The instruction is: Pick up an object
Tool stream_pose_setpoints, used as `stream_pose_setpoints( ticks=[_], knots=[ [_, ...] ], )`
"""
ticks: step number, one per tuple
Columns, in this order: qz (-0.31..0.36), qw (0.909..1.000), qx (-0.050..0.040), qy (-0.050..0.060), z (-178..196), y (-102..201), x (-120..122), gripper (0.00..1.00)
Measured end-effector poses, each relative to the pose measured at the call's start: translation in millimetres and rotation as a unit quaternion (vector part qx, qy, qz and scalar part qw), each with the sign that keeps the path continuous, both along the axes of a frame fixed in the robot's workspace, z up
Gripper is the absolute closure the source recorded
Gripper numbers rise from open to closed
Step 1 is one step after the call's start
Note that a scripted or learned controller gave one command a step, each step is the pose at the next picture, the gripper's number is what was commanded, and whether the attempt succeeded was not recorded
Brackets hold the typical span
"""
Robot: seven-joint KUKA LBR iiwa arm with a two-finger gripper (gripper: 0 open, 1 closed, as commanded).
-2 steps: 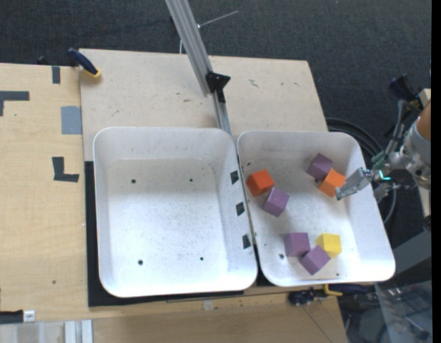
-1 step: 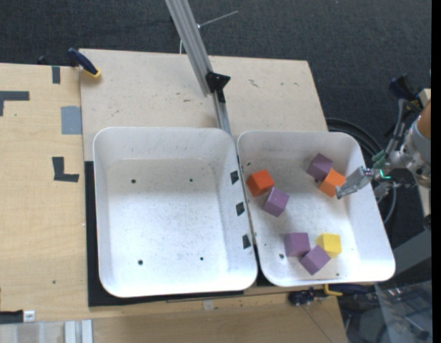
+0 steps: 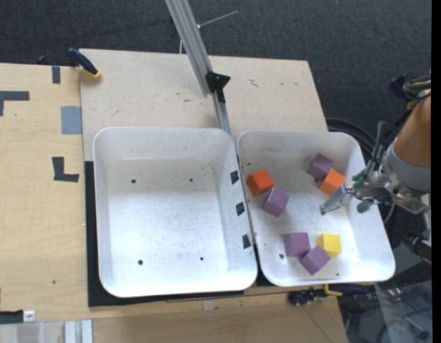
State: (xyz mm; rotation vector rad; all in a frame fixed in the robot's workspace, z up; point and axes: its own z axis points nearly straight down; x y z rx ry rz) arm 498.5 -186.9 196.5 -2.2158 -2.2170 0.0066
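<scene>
Blocks lie in the right bin (image 3: pixel 370 259), and the left bin (image 3: pixel 106 263) next to it on the table (image 3: pixel 149 84) carries no such pieces. They look like small foam or wooden cubes, so they are probably light, stiff and not fragile, with flat matte faces that should not slip much between the fingers.

The end effector (image 3: pixel 342 199) hangs over the right side of the right bin, its tip just beside an orange block (image 3: pixel 332 181) that touches a purple block (image 3: pixel 320 166). Nothing is seen between its fingers, and whether they stand wide or narrow cannot be told from this slanted view.

The orange block is the nearest candidate, but its purple neighbour may block one finger. A grip on two opposite flat faces, away from the touching side, seems best. Another orange block (image 3: pixel 260 182) and a purple one (image 3: pixel 276 201) lie nearer the dividing wall, and the yellow block (image 3: pixel 330 244) sits close to two more purple cubes (image 3: pixel 306 251).
</scene>
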Motion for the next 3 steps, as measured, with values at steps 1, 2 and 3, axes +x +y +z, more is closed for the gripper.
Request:
stream_pose_setpoints(
  ticks=[1, 2, 3],
  knots=[
    [0.000, 1.0000, -0.0002, 0.000, -60.7, -7.1, -1.4, 0.00],
    [0.000, 1.0000, -0.0011, -0.002, -107.1, -6.4, -2.3, 0.00],
    [0.001, 1.0000, -0.0001, -0.002, -95.5, -5.5, -1.9, 1.00]
  ],
)
